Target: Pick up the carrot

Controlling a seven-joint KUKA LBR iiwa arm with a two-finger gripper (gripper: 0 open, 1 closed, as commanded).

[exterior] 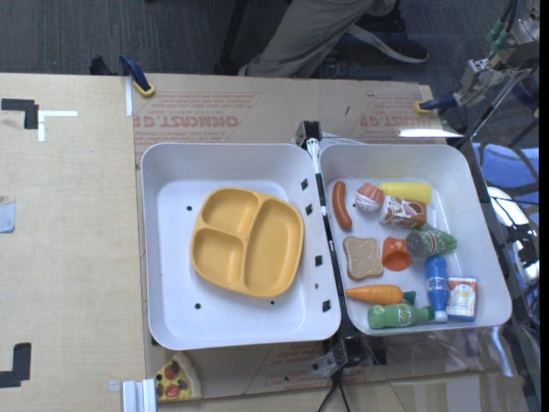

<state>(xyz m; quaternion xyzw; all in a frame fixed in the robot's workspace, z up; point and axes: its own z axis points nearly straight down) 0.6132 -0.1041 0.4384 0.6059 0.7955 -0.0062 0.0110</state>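
Note:
The carrot (375, 294), orange with a small green top at its right end, lies flat near the front of the right bin (477, 197). It rests just below a slice of bread (364, 257) and just above a green bottle (399, 317). Its green end almost touches a blue bottle (436, 286).
The right bin also holds a sausage (342, 205), an orange cup (395, 253), a yellow piece (406, 190), a can (403, 212) and a small carton (461, 299). A yellow divided plate (249, 241) lies in the left bin (163, 230). Cables and gear (510, 41) stand at the top right.

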